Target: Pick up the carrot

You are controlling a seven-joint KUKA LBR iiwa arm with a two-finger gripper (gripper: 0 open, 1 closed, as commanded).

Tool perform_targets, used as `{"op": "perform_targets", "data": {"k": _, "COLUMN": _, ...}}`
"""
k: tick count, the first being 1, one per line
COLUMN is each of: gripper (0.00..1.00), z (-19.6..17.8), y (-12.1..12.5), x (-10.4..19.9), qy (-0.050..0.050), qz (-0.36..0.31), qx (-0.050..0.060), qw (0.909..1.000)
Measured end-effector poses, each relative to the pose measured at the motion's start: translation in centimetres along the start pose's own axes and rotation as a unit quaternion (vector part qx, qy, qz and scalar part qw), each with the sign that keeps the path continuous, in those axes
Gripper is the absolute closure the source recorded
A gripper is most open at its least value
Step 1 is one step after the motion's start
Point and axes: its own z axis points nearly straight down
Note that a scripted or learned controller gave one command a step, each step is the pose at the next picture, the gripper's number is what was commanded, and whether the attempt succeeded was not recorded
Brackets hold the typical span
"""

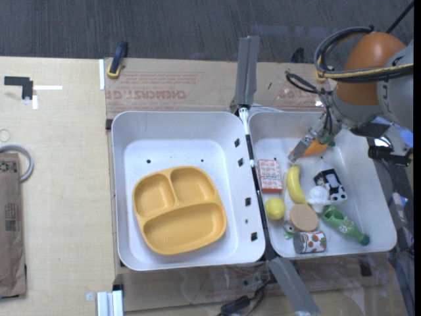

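The surface (52, 176) is pale light wood on the left, with a sheet of brown cardboard (177, 84) laid under the two white bins; beyond its far edge runs dark grey carpet (164, 12). Red print on the cardboard, upside down from here, is too faint for me to read for sure. A brown paper bag (10, 222) with small black print lies at the left edge, and a blue and yellow tool (118, 59) sits near the cardboard's far corner.

The left bin (125, 143) holds a yellow divided plate (179, 209). The right bin (381, 203) is crowded: a small red-and-white box (270, 175) with print too fine to make out, a banana (295, 184), a lemon (275, 208), a round tan disc (304, 217), a can with a red-patterned label (310, 241), a green bottle (345, 225) and a black-and-white toy (327, 186).

The carrot (309, 147) is orange and tapered, lying at a slant in the far part of the right bin, its thin end pointing toward the divider. The pincer (322, 135) is down right at its thick end, touching or nearly so; I cannot tell whether it has the carrot gripped, since the wrist and cables hide the tips.
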Motion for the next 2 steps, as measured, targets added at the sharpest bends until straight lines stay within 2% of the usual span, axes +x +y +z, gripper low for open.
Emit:
{"op": "perform_targets", "data": {"k": 1, "gripper": 0.00, "z": -7.5, "y": -2.8, "x": 1.2, "qy": -0.001, "qz": -0.004, "qx": -0.001, "qw": 1.0000}}
{"op": "perform_targets", "data": {"k": 2, "gripper": 0.00, "z": 0.0, "y": -1.4, "x": -1.1, "qy": -0.001, "qz": 0.002, "qx": 0.000, "qw": 1.0000}}
